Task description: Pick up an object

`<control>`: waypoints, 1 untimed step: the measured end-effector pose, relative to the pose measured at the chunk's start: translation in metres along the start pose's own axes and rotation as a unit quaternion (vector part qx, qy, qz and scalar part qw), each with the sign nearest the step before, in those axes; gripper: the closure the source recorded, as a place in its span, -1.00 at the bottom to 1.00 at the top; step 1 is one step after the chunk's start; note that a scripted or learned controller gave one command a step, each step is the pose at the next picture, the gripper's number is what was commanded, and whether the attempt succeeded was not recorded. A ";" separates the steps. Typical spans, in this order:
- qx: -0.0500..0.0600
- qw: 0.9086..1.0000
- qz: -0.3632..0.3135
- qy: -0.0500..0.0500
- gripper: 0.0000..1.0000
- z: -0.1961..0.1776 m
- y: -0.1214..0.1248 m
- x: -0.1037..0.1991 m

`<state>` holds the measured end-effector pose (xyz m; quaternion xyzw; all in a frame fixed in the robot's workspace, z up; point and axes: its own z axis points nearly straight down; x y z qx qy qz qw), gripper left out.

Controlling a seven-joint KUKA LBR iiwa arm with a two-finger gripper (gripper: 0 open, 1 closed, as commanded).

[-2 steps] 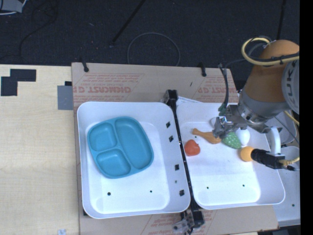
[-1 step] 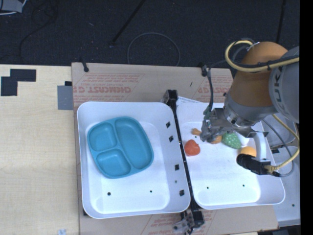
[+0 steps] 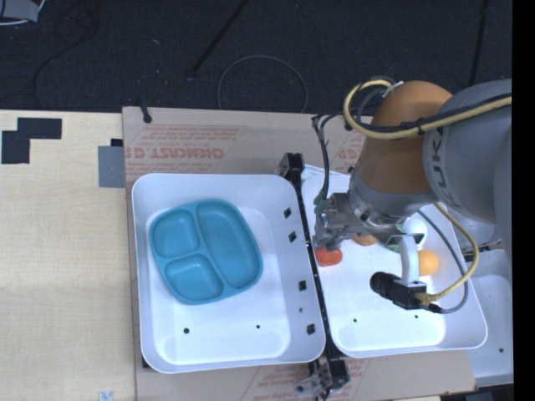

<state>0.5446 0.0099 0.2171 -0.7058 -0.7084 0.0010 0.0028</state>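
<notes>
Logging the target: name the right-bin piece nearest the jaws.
The red piece, farthest left in that bin; the orange piece and yellow ball lie farther right.

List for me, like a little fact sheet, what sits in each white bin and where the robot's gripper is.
left bin: white; holds a blue plate with three compartments
right bin: white; holds three small things
red-orange object: near the right bin's left wall
orange piece: partly hidden under the arm
yellow-orange round thing: towards the bin's right side
arm: grey with an orange band, over the right bin
gripper: right by the red-orange object
grasp: cannot tell from this view
</notes>
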 end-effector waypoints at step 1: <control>0.000 1.000 -0.001 0.000 1.00 -0.007 -0.018 0.056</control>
